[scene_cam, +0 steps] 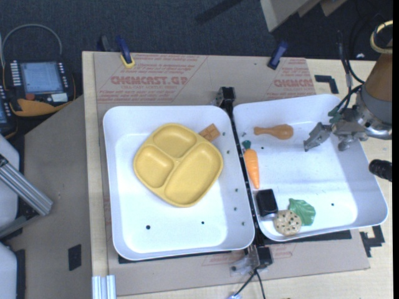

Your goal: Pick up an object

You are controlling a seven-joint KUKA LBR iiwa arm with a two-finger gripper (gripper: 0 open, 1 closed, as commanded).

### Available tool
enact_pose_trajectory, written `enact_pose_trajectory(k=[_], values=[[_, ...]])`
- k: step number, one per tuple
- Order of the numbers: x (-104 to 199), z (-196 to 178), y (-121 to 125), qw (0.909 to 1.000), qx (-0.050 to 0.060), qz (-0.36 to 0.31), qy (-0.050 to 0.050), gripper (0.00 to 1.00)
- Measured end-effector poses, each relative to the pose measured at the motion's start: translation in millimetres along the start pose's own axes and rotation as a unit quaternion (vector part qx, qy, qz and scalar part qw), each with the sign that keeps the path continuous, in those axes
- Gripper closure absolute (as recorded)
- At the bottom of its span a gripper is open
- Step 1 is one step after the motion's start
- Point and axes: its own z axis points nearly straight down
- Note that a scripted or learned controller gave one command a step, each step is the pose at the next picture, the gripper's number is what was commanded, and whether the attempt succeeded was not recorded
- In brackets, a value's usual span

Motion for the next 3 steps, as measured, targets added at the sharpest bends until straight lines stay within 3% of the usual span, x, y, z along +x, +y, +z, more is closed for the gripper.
enact_pose_trajectory(k=[1,3], values=[[0,-7,3,1.0000,-0.006,-0.002,-0.001,0.00],[13,90,-2,1.0000,-0.003,-0.001,0.000,0.00]])
